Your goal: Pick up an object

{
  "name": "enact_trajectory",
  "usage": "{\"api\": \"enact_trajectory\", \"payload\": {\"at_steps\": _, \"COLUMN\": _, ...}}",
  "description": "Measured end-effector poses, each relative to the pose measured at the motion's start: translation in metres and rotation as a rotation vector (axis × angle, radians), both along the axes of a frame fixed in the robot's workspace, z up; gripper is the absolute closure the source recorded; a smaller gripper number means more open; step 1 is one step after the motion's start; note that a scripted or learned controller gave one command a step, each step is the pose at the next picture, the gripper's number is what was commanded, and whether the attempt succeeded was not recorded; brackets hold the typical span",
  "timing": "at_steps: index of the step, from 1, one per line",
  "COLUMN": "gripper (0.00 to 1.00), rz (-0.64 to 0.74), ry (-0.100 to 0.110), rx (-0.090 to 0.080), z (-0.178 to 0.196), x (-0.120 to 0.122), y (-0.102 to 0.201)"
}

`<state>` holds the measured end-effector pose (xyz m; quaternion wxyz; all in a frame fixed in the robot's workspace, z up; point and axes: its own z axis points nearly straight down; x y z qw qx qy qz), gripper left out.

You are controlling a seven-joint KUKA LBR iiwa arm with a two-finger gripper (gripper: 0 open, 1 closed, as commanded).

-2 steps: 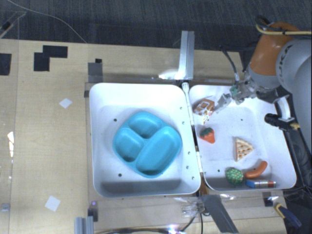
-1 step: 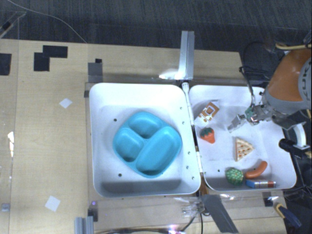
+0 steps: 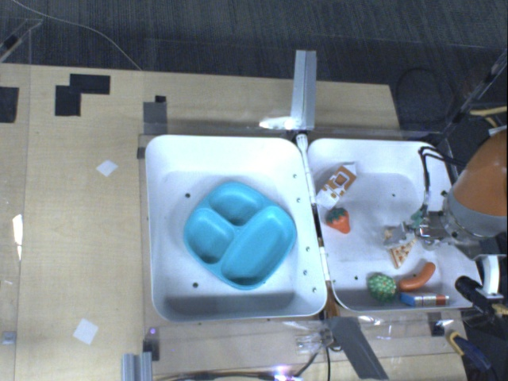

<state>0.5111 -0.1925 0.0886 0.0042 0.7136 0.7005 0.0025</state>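
The right bin [image 3: 373, 169] holds several small toys. A brown and white toy house [image 3: 337, 182] lies near its left wall, with a red strawberry [image 3: 340, 220] just below it. Toward the front lie a pizza slice [image 3: 402, 253], a green broccoli-like ball [image 3: 382, 286], an orange sausage [image 3: 418, 276] and a blue and orange marker [image 3: 425, 299]. My gripper [image 3: 409, 231] hangs at the right side of this bin, just above the pizza slice. I see nothing held in it. The arm's orange band [image 3: 484, 187] is behind it.
The left bin [image 3: 171, 173] holds a blue divided plate [image 3: 240, 234]. A metal post [image 3: 304, 90] stands behind the wall between the bins. Black cables [image 3: 432, 161] loop over the right bin's far right corner.
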Motion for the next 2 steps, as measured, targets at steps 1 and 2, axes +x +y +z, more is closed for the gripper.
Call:
{"api": "enact_trajectory", "payload": {"at_steps": 1, "gripper": 1.00, "rz": 0.002, "ry": -0.008, "rx": -0.004, "z": 0.012, "x": 0.003, "y": -0.001}}
{"api": "enact_trajectory", "payload": {"at_steps": 2, "gripper": 1.00, "rz": -0.249, "ry": 0.004, "rx": 0.002, "z": 0.114, "x": 0.012, "y": -0.006}}
